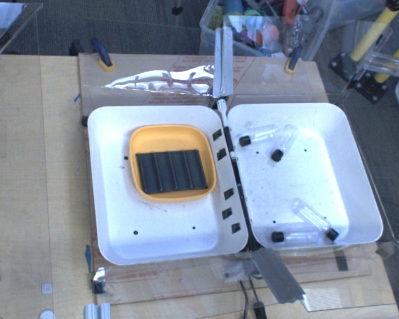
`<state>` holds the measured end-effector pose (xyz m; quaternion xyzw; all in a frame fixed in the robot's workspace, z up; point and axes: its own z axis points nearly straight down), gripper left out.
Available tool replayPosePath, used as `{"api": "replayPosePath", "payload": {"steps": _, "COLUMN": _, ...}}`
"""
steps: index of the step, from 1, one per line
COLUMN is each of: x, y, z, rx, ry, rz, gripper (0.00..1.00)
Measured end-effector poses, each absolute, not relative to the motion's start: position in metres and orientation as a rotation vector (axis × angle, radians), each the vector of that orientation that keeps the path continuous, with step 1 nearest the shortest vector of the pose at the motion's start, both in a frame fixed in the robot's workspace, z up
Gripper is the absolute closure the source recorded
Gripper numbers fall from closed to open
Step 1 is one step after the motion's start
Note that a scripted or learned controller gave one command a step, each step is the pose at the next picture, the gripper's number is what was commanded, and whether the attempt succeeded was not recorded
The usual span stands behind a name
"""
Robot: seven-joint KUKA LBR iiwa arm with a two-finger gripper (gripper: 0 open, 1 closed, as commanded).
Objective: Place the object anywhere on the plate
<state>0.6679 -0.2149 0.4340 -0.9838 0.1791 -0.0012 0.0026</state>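
A yellow square plate (171, 137) lies in the left white bin (120, 231), slightly toward its far side. A black ribbed rectangular object (171, 171) rests flat on the plate, covering its near half and reaching the front rim. Several clear plastic tubes with black caps lie in the right white bin (349, 178): one tube (258, 137) and another (284, 140) near the far left corner, and a further tube (311, 214) beside one more (294, 235) at the near edge.
A divider with black clips (227, 178) runs between the two bins. A clear box of colourful clutter (272, 12) stands behind the bench. A blue clamp (103, 55) and another (292, 60) grip the far edge. A grey metal bracket (276, 278) juts out at the front.
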Motion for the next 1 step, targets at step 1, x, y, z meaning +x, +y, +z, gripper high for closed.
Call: {"api": "replayPosePath", "payload": {"steps": 1, "x": 0.6678, "y": -0.2201, "z": 0.4336, "rx": -3.121, "ry": 0.309, "rz": -0.002, "gripper": 1.0}}
